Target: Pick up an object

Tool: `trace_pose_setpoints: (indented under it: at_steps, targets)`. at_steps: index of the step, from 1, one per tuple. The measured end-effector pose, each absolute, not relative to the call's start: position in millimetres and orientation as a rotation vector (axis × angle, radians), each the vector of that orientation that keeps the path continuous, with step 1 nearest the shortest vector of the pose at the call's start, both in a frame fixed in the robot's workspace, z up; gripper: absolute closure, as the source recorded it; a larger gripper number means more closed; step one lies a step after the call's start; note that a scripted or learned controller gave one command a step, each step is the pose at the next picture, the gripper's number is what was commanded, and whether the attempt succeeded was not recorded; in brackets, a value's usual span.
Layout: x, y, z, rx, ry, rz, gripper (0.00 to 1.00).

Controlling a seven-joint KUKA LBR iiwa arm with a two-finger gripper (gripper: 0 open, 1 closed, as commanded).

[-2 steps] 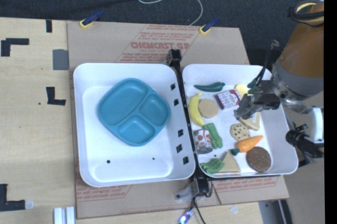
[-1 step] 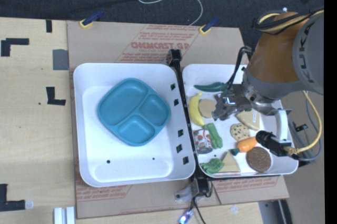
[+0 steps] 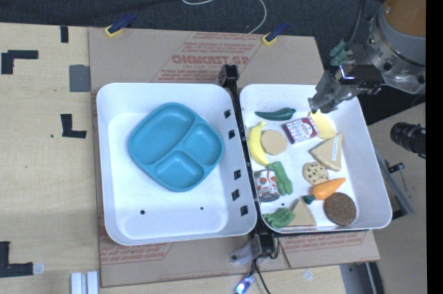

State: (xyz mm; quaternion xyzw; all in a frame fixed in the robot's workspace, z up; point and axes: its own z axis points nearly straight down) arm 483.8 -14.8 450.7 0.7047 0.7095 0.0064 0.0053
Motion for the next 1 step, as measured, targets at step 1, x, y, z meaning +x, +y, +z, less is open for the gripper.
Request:
trace_pose_setpoints:
  at_steps: [1]
  targets:
    - [482.9,58.8,370.3,2.216,2.235,-0.01,1.0]
